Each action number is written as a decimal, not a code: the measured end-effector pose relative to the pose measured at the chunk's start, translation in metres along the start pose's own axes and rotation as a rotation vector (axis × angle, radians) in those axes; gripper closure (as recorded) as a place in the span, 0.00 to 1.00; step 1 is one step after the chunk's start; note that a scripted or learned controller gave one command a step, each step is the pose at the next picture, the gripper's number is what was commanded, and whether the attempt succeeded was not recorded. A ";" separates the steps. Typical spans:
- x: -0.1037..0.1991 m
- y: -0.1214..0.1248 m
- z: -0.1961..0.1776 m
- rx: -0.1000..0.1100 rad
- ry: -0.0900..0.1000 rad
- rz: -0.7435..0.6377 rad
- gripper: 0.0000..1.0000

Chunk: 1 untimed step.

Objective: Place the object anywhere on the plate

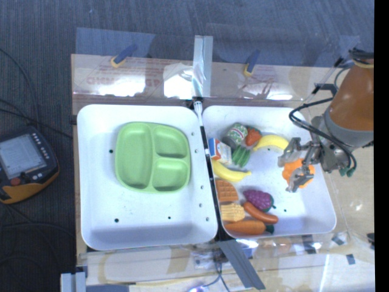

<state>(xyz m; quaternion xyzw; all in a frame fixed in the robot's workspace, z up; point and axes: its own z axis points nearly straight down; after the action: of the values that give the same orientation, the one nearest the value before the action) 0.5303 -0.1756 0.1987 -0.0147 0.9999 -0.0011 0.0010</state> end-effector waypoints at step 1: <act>-0.019 0.075 0.016 -0.005 0.002 -0.030 1.00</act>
<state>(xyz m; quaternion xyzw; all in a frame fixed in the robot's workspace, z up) 0.5469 -0.0998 0.1822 -0.0299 0.9996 0.0015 -0.0002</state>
